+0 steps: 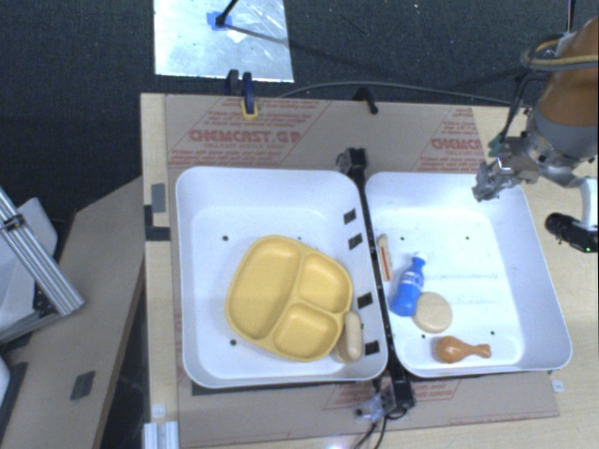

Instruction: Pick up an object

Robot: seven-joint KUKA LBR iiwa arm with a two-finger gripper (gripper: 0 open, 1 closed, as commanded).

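Note:
The right bin (pixel 524 251) holds a blue bottle (pixel 408 286), a round tan disc (pixel 433 311), a brown drumstick-shaped toy (pixel 459 349) and a thin orange stick (pixel 383 255) along its left wall. My gripper (pixel 487 183) hangs over the bin's far right corner, well away from those objects, with nothing visibly between its tips. In the left bin (pixel 215 223) lies a yellow divided tray (pixel 288 297), and a pale bread-like piece (pixel 351 335) rests against the tray's near right side.
The grey arm with its orange band (pixel 571 92) comes in from the upper right. A black clamp (pixel 354 161) sits where the two bins meet at the back. A metal plate (pixel 223 26) lies beyond the bench.

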